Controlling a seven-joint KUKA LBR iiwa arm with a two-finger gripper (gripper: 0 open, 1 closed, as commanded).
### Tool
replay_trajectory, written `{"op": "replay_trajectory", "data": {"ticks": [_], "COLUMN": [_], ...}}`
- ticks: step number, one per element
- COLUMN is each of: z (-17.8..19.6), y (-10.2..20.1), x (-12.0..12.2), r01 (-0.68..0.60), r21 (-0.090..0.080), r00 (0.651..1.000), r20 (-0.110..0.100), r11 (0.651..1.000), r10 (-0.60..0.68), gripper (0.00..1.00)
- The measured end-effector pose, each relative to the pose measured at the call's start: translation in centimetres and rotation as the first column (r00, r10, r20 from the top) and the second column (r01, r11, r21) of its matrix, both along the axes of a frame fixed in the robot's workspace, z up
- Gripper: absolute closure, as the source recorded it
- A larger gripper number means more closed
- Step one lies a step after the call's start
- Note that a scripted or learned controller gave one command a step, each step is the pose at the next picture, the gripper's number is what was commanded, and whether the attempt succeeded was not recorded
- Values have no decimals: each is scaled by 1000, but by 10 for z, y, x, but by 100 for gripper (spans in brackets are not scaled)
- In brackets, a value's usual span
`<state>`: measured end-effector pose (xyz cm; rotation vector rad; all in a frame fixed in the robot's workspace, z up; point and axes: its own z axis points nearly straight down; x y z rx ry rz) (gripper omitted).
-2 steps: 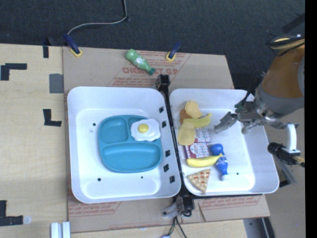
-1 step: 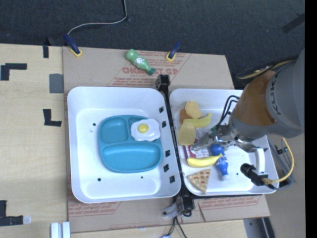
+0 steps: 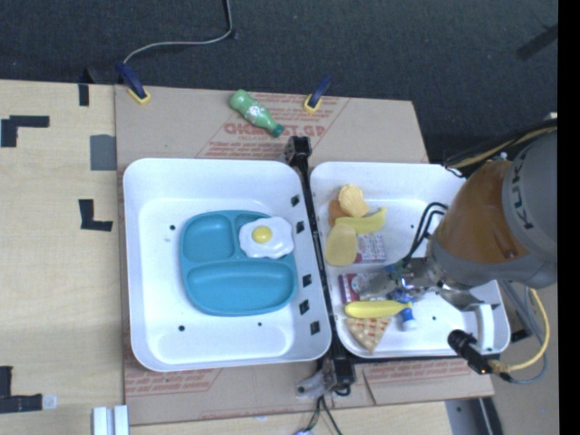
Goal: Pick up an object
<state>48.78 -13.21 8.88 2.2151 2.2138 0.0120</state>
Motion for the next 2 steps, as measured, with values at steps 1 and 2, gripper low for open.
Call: {"op": "replay_trajectory", "data": {"ticks": [1,2], "z": [11,95], "y": [-1,79], "x": [1,15], "r01": [2,-3], "r21": [-3,2], "r00": [1000,1000], "r20": [4,-13], "r11": [1000,1000], "r10": [-2,3], "gripper": [100,100]}}
